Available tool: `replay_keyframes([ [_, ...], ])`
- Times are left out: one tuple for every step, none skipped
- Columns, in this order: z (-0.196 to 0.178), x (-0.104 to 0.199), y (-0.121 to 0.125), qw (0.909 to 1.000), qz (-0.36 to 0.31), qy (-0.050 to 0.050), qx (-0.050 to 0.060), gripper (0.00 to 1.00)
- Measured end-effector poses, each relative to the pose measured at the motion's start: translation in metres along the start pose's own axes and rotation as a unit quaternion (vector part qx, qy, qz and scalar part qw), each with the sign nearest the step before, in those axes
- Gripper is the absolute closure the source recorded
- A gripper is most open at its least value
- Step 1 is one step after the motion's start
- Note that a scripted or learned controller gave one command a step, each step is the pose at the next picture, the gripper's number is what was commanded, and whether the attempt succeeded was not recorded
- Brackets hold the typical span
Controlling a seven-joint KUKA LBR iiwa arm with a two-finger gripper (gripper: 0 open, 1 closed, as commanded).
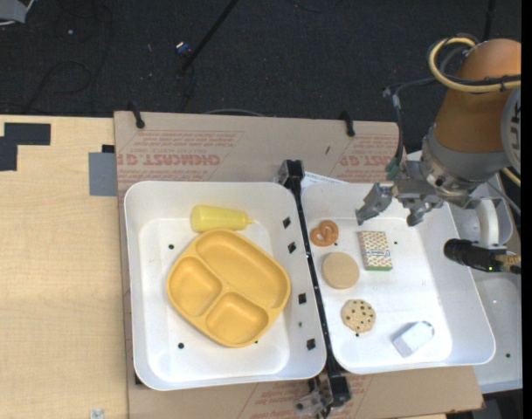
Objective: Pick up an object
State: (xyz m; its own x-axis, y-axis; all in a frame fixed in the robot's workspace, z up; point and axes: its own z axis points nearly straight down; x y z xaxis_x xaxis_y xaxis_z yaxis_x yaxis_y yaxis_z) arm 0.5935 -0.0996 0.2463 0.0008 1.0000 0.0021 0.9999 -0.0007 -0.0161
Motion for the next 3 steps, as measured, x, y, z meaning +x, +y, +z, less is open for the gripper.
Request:
replay_keyframes([
  [-0.007,0.0,0.002,1.0,-0.001,-0.001,-0.006,0.0],
  [0.039,0.007,0.004,1.0,0.0,0.0,-0.004,0.0],
  [0.102,0.003,0.006,1.0,0.0,-0.001,-0.004,0.0],
])
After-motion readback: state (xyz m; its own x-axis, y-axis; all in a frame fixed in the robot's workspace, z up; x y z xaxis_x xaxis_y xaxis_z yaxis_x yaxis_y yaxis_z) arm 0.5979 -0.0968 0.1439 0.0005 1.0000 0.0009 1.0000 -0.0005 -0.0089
